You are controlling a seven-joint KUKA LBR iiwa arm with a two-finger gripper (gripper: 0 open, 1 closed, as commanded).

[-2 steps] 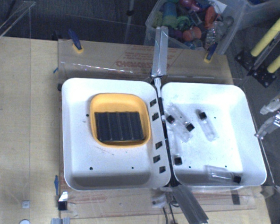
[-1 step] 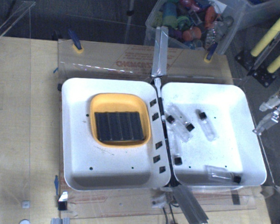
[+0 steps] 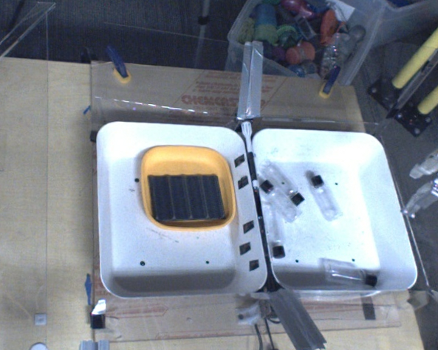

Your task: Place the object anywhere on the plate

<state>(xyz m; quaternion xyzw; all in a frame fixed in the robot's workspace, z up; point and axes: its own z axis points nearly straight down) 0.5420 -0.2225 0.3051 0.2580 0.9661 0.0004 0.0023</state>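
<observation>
Vials (image 3: 323, 195), clear with black caps, lie in the right bin (image 3: 369, 143), apart from the yellow plate (image 3: 187, 152). Likely light, slick and rolling; pinch mid-body. Gripper (image 3: 426, 183) jaws: cannot tell.

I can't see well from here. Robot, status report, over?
Gripper at right bin's edge. Yellow plate holds dark ribbed block. Clear black-capped vials lie in right white bin.

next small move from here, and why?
Probably bring the arm in over the right bin toward a clear vial. All the vials lie there, none on the yellow plate, whose centre carries a dark ribbed block.
</observation>
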